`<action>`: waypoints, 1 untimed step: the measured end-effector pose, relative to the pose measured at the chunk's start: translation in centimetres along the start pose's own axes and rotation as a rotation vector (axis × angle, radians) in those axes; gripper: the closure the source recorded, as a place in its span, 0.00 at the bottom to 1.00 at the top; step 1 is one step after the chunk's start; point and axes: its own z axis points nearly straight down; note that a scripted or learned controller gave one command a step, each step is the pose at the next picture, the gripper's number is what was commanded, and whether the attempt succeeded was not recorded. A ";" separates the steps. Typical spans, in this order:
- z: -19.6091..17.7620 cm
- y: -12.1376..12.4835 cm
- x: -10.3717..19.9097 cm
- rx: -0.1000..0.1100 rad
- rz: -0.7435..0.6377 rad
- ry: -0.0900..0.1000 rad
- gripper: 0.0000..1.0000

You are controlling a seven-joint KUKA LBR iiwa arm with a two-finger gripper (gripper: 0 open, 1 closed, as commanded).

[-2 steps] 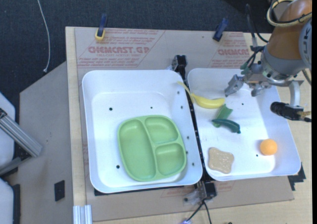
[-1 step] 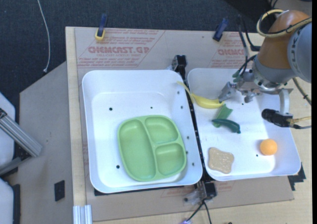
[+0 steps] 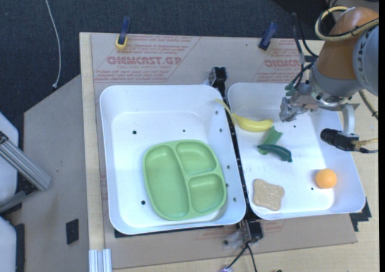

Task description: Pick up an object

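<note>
1. We see the desk (image 3: 156, 54), a brown board printed with red lettering, carrying two shallow white bins side by side, with a yellow clamp (image 3: 123, 38) and a blue clamp (image 3: 267, 36) on its far edge.
2. The left bin (image 3: 120, 144) holds a green divided plate (image 3: 183, 178) with three compartments, lying flat toward the near side.
3. The right bin (image 3: 343, 198) holds four smaller things, all apart from the plate.
4. The grey arm (image 3: 346, 48) with its orange band reaches in from the right, and its gripper (image 3: 289, 111) hangs over the far part of the right bin.
5. We cannot tell whether the gripper is parted or closed; nothing shows held in it.
6. A yellow banana (image 3: 249, 123) lies at the far left of the right bin, just beside the gripper, its thin stem reaching over the divide between the bins.
7. A green pepper-like piece (image 3: 274, 145) lies just nearer than the banana, near the bin's middle.
8. A tan, toast-like piece (image 3: 267, 194) lies near the bin's near left corner.
9. A small orange ball (image 3: 325, 178) sits toward the near right, well apart from the gripper.
</note>
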 end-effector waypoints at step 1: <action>-5.7 -0.8 -0.4 -0.006 0.002 -0.002 1.00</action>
